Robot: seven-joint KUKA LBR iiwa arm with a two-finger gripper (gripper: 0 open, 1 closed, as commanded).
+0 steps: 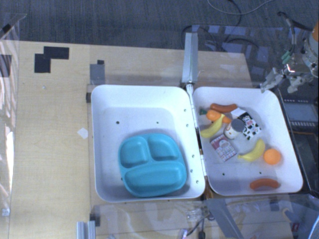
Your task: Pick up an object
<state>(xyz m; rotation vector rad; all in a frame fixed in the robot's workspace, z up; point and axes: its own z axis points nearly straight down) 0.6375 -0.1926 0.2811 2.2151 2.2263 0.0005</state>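
— Jaws apart or together?
— Cannot tell; the gripper (288, 75) is small and blurred at the frame's upper right, just outside the far right corner of the right bin (285, 117).
— Where are the objects?
— All in that bin: two yellow bananas (212, 128) (253, 152), an orange ball (272, 156), two red sausages (224, 107) (264, 184), a black-and-white spotted box (248, 124) and a small packet (223, 148).
— And the left bin (102, 133)?
— It holds a blue divided tray (152, 164).
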